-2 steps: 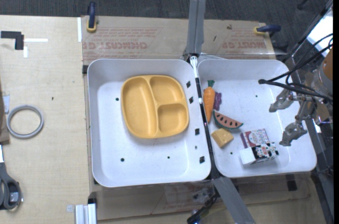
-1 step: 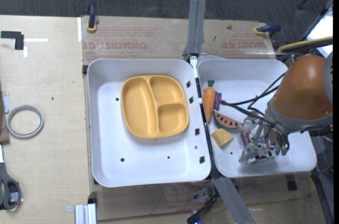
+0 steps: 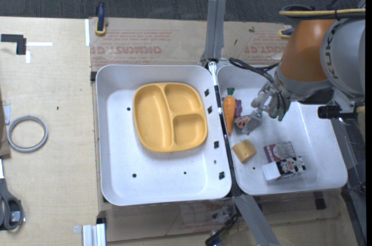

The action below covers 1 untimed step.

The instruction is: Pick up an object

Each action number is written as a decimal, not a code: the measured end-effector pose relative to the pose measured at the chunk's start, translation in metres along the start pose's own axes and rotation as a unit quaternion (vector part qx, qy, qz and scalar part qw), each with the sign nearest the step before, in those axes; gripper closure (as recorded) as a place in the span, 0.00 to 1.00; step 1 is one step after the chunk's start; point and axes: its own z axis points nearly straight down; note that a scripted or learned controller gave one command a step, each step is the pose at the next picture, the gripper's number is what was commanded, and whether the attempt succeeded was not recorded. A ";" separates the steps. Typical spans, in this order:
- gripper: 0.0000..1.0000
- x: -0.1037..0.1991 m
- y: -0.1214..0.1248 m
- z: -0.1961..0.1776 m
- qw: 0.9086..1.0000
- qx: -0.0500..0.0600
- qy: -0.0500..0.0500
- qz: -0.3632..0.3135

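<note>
Gripper (image 3: 263,108) hangs just beside the carrot (image 3: 229,113) (toy, lying along the bin wall), positioned for a grab; its grip state I cannot tell.

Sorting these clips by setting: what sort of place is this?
Most likely a robotics lab bench set up for grasping trials: a grey-and-orange arm reaches over two white bins, which hold toy-like items such as a carrot and a yellow divided plate.
</note>
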 end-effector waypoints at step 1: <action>0.00 0.000 -0.012 0.018 0.984 0.001 0.001 0.181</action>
